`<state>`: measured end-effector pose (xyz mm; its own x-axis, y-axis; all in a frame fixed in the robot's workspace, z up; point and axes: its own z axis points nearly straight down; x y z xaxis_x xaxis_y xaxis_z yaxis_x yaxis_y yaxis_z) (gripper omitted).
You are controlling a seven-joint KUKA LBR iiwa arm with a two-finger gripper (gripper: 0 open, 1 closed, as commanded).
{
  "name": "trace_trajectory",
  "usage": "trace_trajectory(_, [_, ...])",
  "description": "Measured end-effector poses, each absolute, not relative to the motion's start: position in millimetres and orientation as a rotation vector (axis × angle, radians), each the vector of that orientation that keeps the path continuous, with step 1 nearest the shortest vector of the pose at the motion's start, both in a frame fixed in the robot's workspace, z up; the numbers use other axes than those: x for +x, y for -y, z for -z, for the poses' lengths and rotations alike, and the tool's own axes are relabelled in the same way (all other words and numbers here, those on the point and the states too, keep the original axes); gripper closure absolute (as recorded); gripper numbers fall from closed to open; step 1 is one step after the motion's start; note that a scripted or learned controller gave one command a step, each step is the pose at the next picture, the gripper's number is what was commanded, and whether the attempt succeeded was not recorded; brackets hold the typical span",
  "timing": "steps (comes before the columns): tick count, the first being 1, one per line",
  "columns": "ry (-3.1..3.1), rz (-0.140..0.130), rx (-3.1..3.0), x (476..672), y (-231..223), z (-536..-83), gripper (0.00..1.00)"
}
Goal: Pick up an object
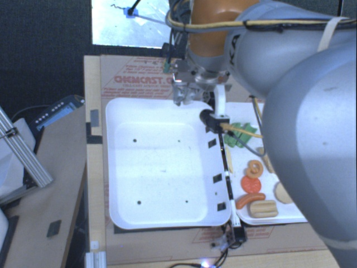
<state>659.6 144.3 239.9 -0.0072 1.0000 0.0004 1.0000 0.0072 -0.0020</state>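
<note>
Trouble spot number one: position. Gripper [183, 96] hanging over the far rim of the left bin [111, 149], close to the corner by the divide between the two bins. Open or closed? Can't tell from this angle, too much wrist hardware in the way, so not guessing.

Meanwhile all the pickable stuff sitting in the right bin [279, 220]: green leafy piece [241, 132] nearest the gripper, then orange ring [255, 168], red round piece [251, 184], sausage [249, 200] and bread roll [263, 209] bunched toward the near end.

Things likely to bite from here, judging by the layout:

- Dropping straight down = landing on the bin rim or bare plastic, closing on nothing. Classic empty grab.
- Swinging across to the right bin at low height = clipping the two rims or the black clips [217, 177] along the divide, maybe shoving a bin out of place.
- Going for the sausage/roll pair, touching each other = nudging both, grabbing neither, or pinching two at once.
- Round red piece = probably rolling off on a slightly off-centre squeeze.
- Big arm [301, 121] covering part of the right bin = hard to check the result afterwards.
</note>
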Motion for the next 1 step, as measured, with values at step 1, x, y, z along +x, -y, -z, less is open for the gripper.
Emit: trace_trajectory(1, [2.228,0.0,-2.213,668.2,-178.3,-201.8,1.0])
